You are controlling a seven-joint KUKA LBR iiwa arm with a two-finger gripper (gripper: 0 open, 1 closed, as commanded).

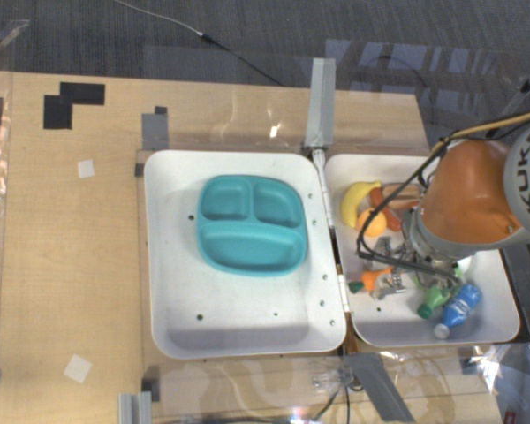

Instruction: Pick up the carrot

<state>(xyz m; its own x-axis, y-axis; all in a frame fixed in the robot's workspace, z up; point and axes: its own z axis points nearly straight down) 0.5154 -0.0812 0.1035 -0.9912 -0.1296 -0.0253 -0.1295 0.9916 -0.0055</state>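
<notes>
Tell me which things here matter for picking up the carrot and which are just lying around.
For the job:
- carrot, orange with a green end, in the right bin
- tool, low over the carrot

Lying about:
- teal divided plate in the left bin
- yellow banana
- blue bottle
- green item

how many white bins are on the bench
2. The left bin holds a teal divided plate. The right bin sits against it, holding small toys under the arm; some toys may be hidden.
</notes>
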